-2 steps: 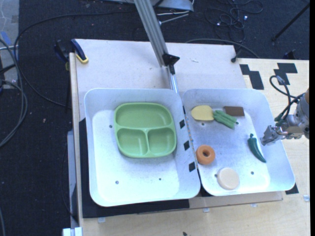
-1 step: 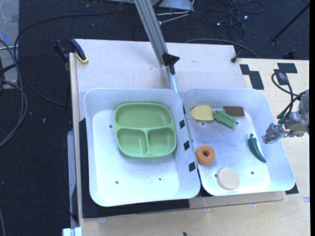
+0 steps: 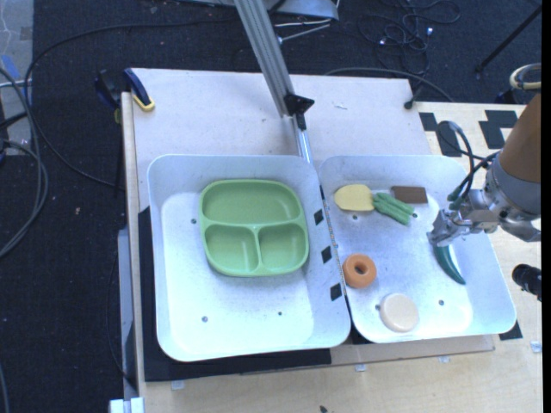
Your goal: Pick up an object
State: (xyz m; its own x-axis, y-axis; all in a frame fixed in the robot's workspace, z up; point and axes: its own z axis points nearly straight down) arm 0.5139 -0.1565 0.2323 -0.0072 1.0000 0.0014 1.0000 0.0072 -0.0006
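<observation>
My gripper (image 3: 445,233) hangs over the right side of the right bin (image 3: 482,312). Its tip sits right at the upper end of a dark green curved pepper-like item (image 3: 453,265), which lies on the bin floor just below it. In the same bin are a yellow piece (image 3: 353,198), a light green pod (image 3: 394,207) and a brown block (image 3: 409,194) at the back. An orange ring (image 3: 359,270) and a cream disc (image 3: 399,311) lie toward the front.
The left bin (image 3: 181,317) holds a green divided plate (image 3: 255,226). A slanted metal pole (image 3: 269,50) ends at the back between the bins. Cables (image 3: 461,144) trail near the arm at the right.
</observation>
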